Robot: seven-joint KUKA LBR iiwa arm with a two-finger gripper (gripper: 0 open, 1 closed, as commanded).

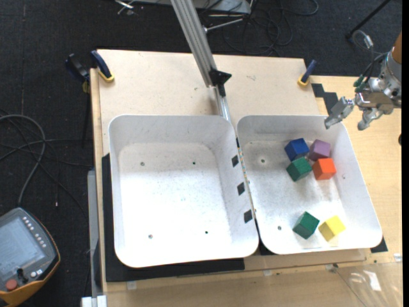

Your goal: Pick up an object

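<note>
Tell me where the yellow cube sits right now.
The yellow cube lies in the right bin, near its front right corner, just right of a green cube and well clear of the four-cube cluster further back.
</note>
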